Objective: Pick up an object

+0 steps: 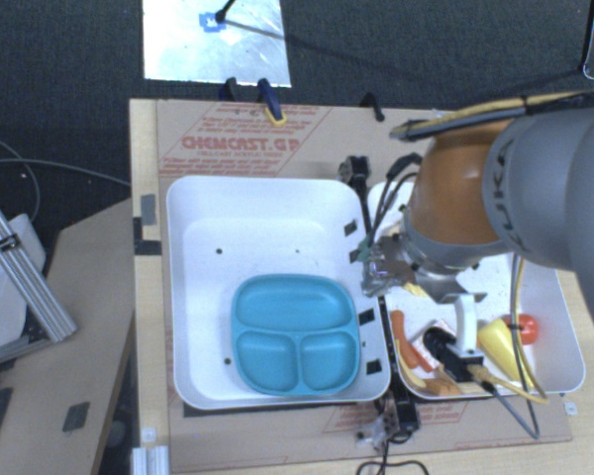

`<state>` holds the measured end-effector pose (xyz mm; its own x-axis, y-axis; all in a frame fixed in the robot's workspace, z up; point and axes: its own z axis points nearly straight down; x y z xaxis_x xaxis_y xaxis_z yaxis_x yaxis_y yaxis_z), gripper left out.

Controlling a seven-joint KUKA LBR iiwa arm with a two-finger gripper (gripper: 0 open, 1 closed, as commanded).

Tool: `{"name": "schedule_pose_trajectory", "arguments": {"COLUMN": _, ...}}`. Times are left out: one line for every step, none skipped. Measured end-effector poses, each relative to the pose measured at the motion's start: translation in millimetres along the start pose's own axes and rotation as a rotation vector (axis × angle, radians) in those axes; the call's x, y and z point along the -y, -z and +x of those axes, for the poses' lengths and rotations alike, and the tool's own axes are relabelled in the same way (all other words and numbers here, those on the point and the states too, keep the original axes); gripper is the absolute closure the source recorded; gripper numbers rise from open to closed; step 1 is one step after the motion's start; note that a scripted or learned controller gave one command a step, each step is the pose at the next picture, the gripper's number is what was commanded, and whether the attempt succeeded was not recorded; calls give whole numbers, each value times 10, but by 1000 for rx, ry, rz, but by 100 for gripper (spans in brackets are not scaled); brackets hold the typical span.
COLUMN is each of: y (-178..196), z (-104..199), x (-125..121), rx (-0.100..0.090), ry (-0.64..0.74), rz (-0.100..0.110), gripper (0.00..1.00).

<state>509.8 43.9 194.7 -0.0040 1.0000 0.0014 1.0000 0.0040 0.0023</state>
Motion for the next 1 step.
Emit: {"name": "schedule_pose_trajectory", "arguments": {"y": 105, "z": 4, "x": -10, "rx": -1, "ry": 3, "rz": -2, "gripper": 100}}
